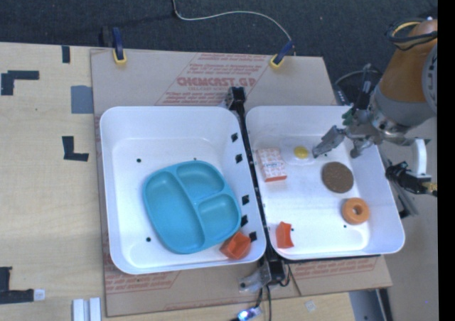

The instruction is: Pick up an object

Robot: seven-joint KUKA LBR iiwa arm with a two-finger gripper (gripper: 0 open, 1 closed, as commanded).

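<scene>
My gripper (340, 146) hangs over the back right part of the right bin (313, 119). Its two dark fingers are spread open and nothing sits between them. Just left of the left finger lies a small yellow piece (302, 152). A brown round disc (338, 177) rests a little in front of the gripper. Further forward is an orange-glazed donut (355, 211). A white and orange box (271, 165) lies near the bin's left wall, and a red-orange block (284, 235) sits at the front left.
The left bin (124, 128) holds a blue divided plate (192, 204) and an orange piece (237, 245) at its front right corner. A black divider (245, 163) runs between the bins. The arm's cables (409, 177) hang over the right bin's right rim.
</scene>
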